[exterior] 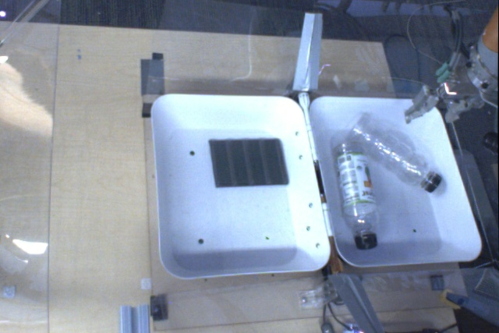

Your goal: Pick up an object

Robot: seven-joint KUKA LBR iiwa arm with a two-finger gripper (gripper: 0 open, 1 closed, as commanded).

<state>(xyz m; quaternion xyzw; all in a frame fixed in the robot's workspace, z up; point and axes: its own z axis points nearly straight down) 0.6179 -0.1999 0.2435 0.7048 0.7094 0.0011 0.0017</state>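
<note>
In the right bin (460, 238), a labelled bottle (356, 195) lies beside a clear bottle (394, 152), their upper ends touching. Beyond, at the far right corner, the jaws (434, 104) hang spread open, gripping nothing.

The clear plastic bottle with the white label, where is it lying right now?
The clear plastic bottle with the white label lies in the right white bin, near its left wall, black cap toward the camera. A second clear, crumpled bottle lies slantwise beside it on the right.
</note>
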